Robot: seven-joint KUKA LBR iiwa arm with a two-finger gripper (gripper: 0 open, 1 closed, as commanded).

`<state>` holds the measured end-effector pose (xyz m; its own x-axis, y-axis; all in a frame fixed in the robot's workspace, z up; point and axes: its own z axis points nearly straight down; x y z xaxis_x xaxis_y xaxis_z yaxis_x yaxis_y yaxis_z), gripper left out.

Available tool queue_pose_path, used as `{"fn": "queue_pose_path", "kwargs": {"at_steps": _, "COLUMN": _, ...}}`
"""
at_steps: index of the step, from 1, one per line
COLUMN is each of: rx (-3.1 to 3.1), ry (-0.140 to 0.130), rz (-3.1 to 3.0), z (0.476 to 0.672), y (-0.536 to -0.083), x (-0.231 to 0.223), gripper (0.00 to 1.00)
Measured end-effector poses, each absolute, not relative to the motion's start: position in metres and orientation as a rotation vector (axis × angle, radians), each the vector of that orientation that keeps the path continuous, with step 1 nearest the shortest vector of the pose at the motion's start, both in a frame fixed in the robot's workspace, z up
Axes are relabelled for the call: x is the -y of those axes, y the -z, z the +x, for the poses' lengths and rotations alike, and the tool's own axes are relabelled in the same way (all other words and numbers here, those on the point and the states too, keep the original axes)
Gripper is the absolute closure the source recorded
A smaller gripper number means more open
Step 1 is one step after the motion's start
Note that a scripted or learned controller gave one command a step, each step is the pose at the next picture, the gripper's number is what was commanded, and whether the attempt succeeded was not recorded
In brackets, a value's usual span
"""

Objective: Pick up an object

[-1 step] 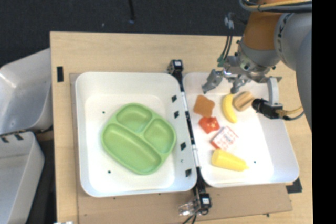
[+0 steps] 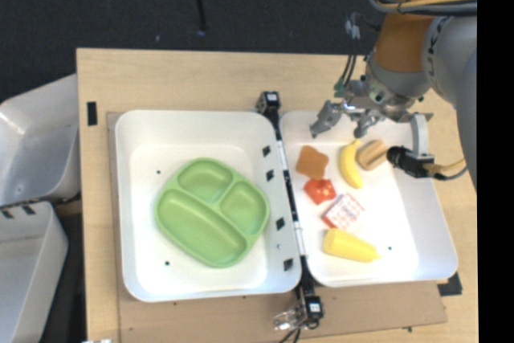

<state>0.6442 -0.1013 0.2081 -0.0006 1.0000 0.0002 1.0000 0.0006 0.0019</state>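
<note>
My gripper hangs over the far edge of the right bin, its two fingers spread apart with nothing between them. Just below it lie a yellow banana and a tan bread roll touching each other. An orange-brown piece sits left of the banana, a small red item below that. Further toward the front are a pink-and-white packet and a yellow block.
The left bin holds a green divided plate. A black clip sits at the far end of the divider between bins. A black cable connector hangs at the right, above the right bin.
</note>
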Motion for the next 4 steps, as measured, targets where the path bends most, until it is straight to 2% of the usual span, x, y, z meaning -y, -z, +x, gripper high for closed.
{"fn": "queue_pose_path", "kwargs": {"at_steps": 2, "rx": -2.221, "ry": 0.005, "rz": 2.222, "z": 0.65, "y": -0.098, "x": 0.102, "gripper": 0.0}}
{"fn": "queue_pose_path", "kwargs": {"at_steps": 3, "rx": -2.216, "ry": -0.002, "rz": 2.221, "z": 0.652, "y": -0.113, "x": 0.103, "gripper": 1.0}}
{"fn": "queue_pose_path", "kwargs": {"at_steps": 4, "rx": -2.22, "ry": -0.008, "rz": 2.214, "z": 0.663, "y": -0.171, "x": 0.102, "gripper": 1.0}}
